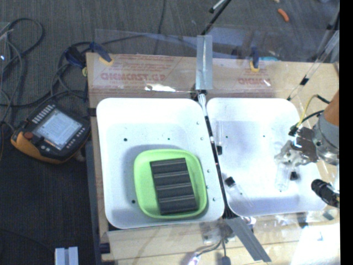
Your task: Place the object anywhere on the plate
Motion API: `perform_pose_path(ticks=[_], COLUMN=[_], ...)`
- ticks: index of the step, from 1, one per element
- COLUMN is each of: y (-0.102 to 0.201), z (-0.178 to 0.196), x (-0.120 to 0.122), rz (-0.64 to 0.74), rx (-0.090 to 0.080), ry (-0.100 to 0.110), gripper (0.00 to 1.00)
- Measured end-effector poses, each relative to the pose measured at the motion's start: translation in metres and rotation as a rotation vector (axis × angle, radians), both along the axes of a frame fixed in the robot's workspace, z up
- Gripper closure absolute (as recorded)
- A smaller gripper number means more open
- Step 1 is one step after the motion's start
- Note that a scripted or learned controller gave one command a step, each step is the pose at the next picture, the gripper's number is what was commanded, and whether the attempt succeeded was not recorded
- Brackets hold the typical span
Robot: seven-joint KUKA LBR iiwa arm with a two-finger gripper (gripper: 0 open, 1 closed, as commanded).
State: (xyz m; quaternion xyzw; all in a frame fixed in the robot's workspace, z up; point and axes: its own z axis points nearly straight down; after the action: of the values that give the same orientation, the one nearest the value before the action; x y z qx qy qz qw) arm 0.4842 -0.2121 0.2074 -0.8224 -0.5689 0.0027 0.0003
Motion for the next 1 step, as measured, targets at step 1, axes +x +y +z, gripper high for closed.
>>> perform_pose_path(ticks=[1], y=[0.0000], z=[0.0001], x=[0.0000], rz=[0.000], rx=[0.000], ry=[0.000], gripper=[0.00])
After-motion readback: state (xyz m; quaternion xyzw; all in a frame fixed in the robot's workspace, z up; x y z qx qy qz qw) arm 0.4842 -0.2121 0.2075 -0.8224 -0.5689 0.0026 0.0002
